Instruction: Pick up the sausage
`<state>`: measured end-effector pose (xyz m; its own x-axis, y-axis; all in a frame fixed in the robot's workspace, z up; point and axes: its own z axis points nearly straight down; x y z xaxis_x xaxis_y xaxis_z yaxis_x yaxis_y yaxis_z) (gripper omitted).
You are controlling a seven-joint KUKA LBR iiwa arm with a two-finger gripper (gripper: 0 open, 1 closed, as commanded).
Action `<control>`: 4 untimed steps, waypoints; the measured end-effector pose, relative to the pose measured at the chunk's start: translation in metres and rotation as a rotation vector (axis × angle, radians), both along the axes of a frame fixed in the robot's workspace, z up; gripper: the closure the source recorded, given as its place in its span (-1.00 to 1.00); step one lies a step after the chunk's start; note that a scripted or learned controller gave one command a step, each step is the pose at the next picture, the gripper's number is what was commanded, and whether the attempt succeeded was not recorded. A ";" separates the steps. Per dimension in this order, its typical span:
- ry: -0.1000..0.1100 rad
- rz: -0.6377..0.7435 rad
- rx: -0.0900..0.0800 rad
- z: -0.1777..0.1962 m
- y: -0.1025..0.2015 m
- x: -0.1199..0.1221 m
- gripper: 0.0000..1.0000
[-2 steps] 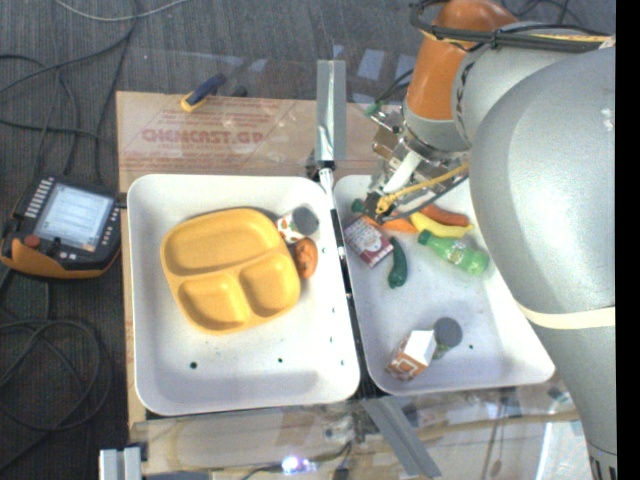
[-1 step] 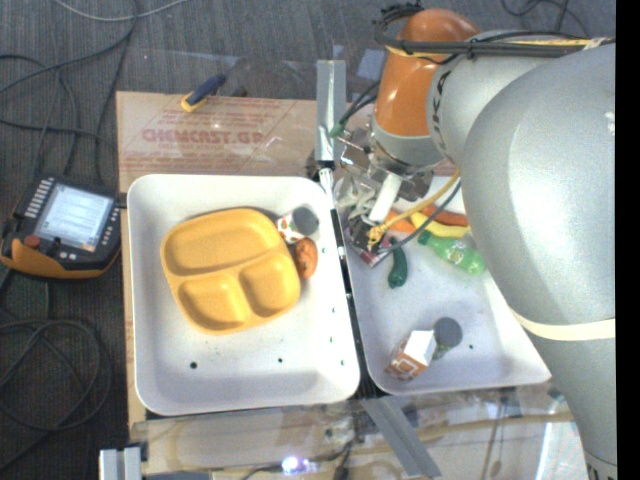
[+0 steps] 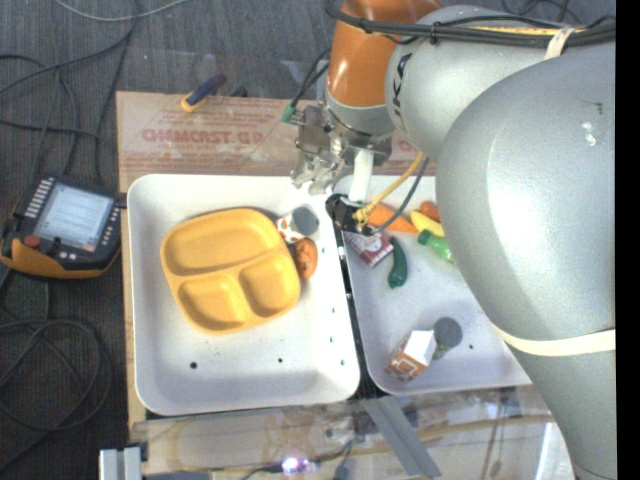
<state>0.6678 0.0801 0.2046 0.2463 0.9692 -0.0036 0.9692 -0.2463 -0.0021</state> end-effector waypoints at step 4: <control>-0.002 1.181 0.007 -0.094 0.138 -0.005 1.00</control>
<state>0.6623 0.2186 0.1108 -0.8031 0.5959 0.0019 0.5959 0.8031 0.0021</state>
